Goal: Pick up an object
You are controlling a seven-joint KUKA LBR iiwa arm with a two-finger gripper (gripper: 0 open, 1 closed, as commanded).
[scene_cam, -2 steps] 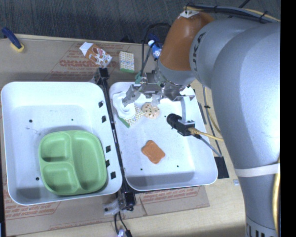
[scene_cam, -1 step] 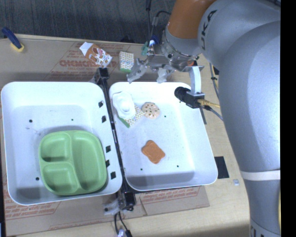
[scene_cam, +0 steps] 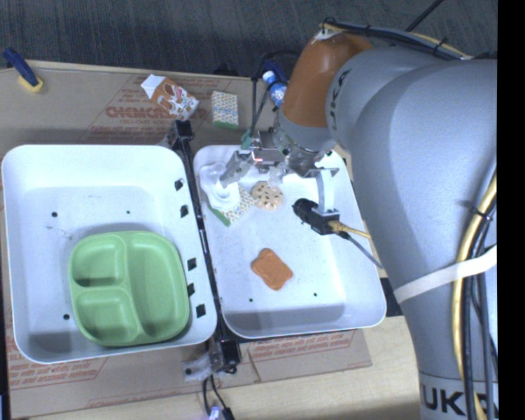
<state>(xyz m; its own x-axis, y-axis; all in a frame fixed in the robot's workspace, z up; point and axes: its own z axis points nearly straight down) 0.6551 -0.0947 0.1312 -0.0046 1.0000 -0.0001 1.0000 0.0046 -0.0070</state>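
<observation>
The orange slab [scene_cam: 270,269] lies alone near the right bin's [scene_cam: 359,297] front, the easier pick (nothing crowds it). Farther back, the gripper [scene_cam: 245,166] hangs over a cookie [scene_cam: 266,195] and a white cup [scene_cam: 220,192]; whether its claw is apart cannot be told. The green tray [scene_cam: 129,285] fills the left bin.

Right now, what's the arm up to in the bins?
The arm is reaching into the right bin, its pincer low over the cluster at the bin's far end: a round cookie and some pale items beside it. Nothing is visibly held between its fingers. An orange-brown piece lies alone mid-bin, apart from the pincer. The left bin holds a green divided tray, untouched.
</observation>
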